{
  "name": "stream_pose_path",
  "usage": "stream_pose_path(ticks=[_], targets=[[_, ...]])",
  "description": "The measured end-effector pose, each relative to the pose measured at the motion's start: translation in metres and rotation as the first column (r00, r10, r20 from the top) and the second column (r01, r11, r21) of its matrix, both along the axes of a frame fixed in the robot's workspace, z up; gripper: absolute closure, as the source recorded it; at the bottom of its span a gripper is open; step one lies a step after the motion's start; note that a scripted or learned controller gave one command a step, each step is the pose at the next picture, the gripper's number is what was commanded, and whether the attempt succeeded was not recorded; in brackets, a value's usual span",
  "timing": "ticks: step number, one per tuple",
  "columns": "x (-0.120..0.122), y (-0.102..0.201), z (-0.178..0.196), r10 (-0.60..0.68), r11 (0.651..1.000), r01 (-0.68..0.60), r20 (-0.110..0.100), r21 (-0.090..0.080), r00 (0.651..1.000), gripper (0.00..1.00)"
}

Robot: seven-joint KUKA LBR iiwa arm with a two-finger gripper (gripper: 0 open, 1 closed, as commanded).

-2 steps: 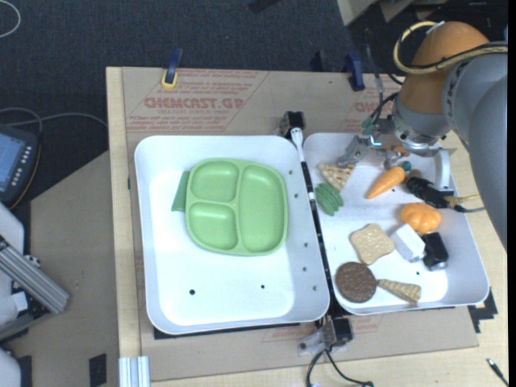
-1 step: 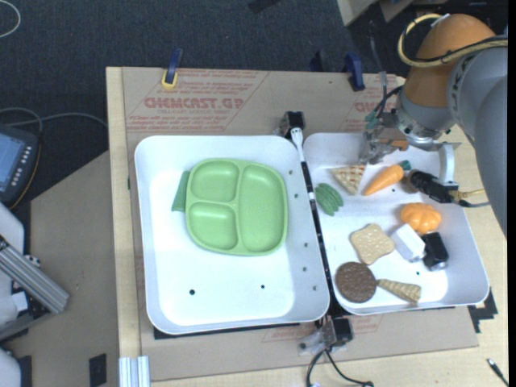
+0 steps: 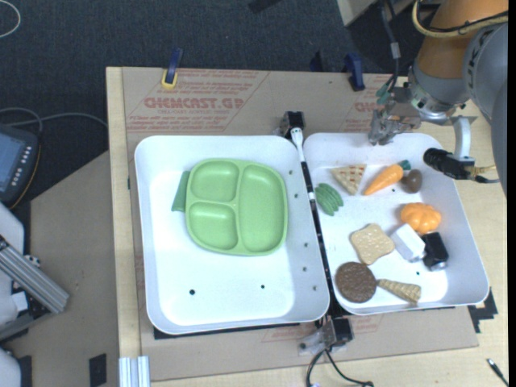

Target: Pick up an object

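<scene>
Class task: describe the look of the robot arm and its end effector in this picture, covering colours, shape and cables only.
The arm is grey and rounded, with a bulbous orange band above the wrist. Dark cables loop beside the band. The end effector is a small, grey metallic assembly.

Toy foods are scattered in right bin [image 3: 468, 240]: carrot [image 3: 384, 179] tilted nr far side, cracker [image 3: 372, 243] mid, brown cookie [image 3: 355, 281] nr front, cone [image 3: 401, 289] beside it.

Arm [image 3: 472, 31] cut off at right edge
</scene>
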State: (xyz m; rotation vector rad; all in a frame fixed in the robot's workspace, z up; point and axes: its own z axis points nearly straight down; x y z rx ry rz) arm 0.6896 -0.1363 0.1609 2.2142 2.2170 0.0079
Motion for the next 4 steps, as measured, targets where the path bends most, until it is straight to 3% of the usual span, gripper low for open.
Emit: stream_pose_path(ticks=[1, 2, 4], targets=[[0.007, 0.001, 0.064, 0.000, 1.000, 0.000, 0.000, 0.000, 1.000, 1.00], [0.008, 0.002, 0.065, 0.000, 1.000, 0.000, -0.005, 0.000, 1.000, 1.00], [-0.036, 0.101, 0.058, 0.004, 1.000, -0.004, -0.013, 0.005, 1.000, 1.00]])
